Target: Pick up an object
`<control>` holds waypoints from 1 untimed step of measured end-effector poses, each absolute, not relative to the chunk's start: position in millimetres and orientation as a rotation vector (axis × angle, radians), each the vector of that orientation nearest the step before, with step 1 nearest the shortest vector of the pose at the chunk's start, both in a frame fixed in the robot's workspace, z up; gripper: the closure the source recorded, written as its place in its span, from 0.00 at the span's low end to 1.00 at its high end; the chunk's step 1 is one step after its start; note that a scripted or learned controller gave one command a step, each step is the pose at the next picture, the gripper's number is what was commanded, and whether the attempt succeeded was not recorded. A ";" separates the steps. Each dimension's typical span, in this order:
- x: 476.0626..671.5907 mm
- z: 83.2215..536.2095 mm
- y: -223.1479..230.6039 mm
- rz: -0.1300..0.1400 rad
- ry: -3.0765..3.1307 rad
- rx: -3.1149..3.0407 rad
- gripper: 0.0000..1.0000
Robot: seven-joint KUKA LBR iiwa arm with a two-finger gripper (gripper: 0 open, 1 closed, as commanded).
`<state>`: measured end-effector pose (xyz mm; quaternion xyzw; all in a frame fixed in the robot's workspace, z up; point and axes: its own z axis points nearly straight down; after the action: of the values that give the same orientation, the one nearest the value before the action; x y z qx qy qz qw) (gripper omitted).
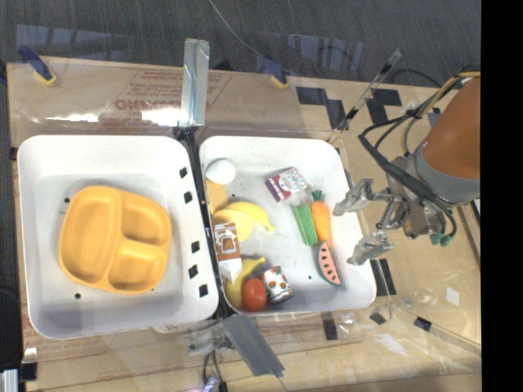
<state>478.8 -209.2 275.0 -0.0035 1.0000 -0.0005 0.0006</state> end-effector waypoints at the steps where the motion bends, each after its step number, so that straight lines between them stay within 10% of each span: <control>1: 479.8 172.2 -208.4 0.005 3.145 -0.121 0.00</control>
<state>479.8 -208.4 172.2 -0.0386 0.9993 0.0015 -0.0027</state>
